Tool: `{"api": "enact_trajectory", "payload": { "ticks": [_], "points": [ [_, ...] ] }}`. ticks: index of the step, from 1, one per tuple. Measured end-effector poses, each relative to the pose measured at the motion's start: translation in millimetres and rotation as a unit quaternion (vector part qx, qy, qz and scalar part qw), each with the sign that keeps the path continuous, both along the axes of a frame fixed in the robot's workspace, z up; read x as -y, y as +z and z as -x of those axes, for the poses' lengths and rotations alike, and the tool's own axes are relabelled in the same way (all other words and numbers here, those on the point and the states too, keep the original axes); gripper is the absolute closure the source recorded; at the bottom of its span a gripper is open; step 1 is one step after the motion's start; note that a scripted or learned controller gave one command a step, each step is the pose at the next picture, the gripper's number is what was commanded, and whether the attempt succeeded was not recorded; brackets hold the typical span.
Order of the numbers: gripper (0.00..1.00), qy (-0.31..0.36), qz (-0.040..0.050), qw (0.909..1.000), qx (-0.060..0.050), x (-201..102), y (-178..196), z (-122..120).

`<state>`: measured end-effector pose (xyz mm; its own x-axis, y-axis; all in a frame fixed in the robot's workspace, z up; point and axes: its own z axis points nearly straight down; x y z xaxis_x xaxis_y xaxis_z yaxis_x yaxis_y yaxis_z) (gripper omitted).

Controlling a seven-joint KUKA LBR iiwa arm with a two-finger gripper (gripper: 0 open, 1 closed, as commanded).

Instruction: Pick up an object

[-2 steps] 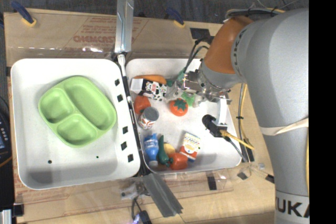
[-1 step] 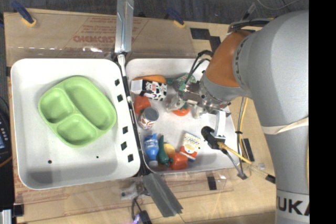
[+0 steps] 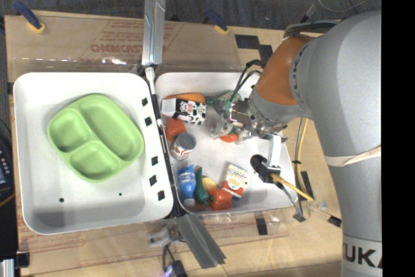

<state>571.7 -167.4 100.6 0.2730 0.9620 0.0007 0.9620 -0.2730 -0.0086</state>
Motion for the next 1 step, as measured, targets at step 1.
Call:
{"api": "enact_trajectory", "payload": {
  "ticks": [1],
  "points": [
    [1.0,0.123,0.0007,0.9924,0.004,-89.9,91.3,0.1]
  ]
}}
